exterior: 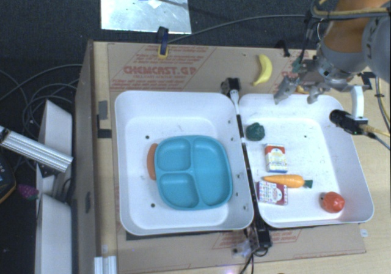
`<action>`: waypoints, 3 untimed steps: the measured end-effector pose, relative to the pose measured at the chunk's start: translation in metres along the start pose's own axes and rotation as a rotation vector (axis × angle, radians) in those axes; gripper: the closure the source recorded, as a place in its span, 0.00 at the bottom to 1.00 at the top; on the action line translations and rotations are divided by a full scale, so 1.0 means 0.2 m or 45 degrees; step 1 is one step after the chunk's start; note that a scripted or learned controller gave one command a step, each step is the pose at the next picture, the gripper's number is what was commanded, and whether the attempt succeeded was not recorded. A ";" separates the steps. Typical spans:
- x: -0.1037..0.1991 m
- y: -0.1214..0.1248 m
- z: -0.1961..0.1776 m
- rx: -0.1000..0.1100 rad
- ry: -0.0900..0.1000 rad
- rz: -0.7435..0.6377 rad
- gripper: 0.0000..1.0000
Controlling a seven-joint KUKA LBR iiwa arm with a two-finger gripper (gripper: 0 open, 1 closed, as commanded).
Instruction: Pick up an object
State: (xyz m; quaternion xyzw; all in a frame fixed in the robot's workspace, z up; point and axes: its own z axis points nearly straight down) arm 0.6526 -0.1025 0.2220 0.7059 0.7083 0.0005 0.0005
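Hand (297, 90) observed spread and empty above the right bin's (348, 175) far rim; carrot (285, 180) and tomato (332, 202) seen lying inside.

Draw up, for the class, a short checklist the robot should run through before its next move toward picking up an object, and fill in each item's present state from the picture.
1. Gripper free of any load: ok, nothing sits between its spread fingers.
2. Gripper over the right bin: not ok, it hangs at the bin's far rim, short of the items.
3. Targets in the open: ok, the carrot, tomato and green lump each lie unobstructed.
4. Targets well separated: not ok for the carrot, which touches the lower carton; ok for the tomato.
5. Banana reachable inside a bin: not ok, it lies on the board beyond the bins.
6. Grip firmness on any item: cannot tell.
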 end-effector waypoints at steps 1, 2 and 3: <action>-0.13 -0.39 0.45 0.005 0.000 0.004 0.00; 0.04 -0.43 0.64 0.004 0.002 0.000 0.00; 0.04 -0.42 0.59 -0.001 0.000 -0.002 1.00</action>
